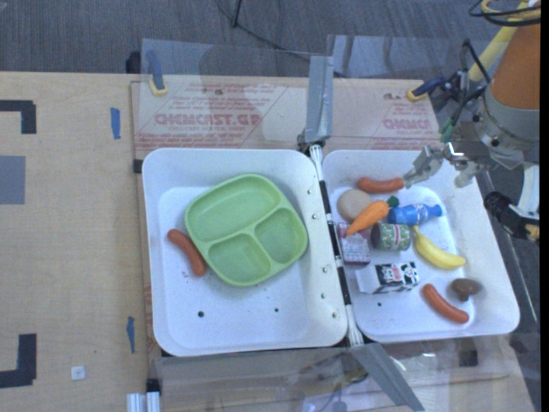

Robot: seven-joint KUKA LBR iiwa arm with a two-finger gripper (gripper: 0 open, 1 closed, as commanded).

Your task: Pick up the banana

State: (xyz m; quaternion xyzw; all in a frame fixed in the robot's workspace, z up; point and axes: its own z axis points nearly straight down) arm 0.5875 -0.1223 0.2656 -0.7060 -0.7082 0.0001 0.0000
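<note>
Banana [438, 252] lying in right bin [496, 314], ungrasped. End effector [442, 165] spread, empty, hovering at bin's far edge. Descent, grasp, lift all left.

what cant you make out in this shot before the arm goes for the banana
- Gripper, camera view: small and glare-washed at the right bin's far edge; finger state unreadable.
- Arm: cut off by the right and top edges.
- Banana: its upper tip sits against the blue bottle; contact unclear.
- Small can and carton: labels too small to read.
</note>
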